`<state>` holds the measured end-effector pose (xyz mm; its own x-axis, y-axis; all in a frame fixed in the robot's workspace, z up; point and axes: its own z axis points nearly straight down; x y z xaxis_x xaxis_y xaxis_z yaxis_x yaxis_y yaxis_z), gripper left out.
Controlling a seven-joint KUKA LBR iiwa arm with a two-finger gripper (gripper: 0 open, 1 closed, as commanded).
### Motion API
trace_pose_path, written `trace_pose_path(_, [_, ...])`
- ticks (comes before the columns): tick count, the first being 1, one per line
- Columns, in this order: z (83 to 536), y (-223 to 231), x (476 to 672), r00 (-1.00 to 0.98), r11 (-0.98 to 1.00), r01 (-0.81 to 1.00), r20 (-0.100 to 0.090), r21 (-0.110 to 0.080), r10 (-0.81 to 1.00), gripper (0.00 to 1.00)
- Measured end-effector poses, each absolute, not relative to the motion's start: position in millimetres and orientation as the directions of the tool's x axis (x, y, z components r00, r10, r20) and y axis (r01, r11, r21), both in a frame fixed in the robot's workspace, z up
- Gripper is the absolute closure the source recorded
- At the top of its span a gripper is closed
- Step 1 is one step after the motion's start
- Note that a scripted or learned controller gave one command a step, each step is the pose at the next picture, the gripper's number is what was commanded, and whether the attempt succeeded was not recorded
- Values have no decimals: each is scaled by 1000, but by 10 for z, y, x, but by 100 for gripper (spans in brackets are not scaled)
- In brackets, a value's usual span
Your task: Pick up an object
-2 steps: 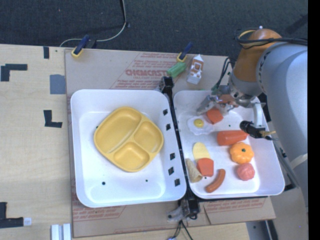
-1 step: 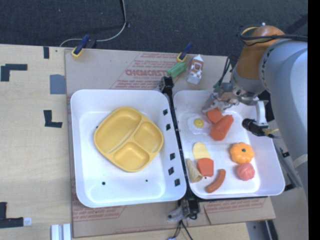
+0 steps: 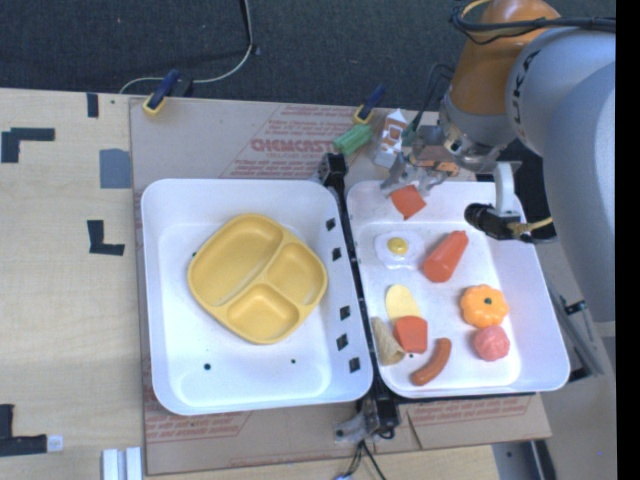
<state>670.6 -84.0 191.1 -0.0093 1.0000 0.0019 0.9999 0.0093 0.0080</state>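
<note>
Above the far end of the right-hand shallow white plastic bin (image 3: 556,360), the arm's two-finger metal gripper (image 3: 418,167) hangs directly over a small orange-red block-shaped toy piece (image 3: 407,202), which lies on the bin floor close to the far wall. Whether the fingers are spread or closed I cannot tell, since the mechanism is a blur of metal from this angle, and nothing shows the block held between them.

Judging from this, the main risk is the position of that block: it lies close to the bin's far rim and not far from the divider between the bins, so a descending finger could strike the wall or land on top of the piece and push it aside without closing round it. A slightly off-centre approach might also tip it toward the corner (a hard place to reach).

That same bin holds a white fried-egg toy with a yellow yolk (image 3: 397,248), a longer red-orange carrot-like piece (image 3: 445,256), a small orange pumpkin (image 3: 483,305), a pink rounded lump (image 3: 491,343), a pale yellow slice (image 3: 402,301) touching a second red block (image 3: 412,333), a tan bread-like piece (image 3: 388,341) and a brown curved sausage (image 3: 431,363).

Beside it, the left-hand shallow white plastic bin (image 3: 165,363) holds a yellow three-compartment plastic tray (image 3: 258,277), lying flat and slightly rotated, its compartments bare.
</note>
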Motion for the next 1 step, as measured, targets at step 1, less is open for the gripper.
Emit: trace_pose_path(1, [1839, -239, 6368, -7, 7, 1000, 2, -4, 1000, 100])
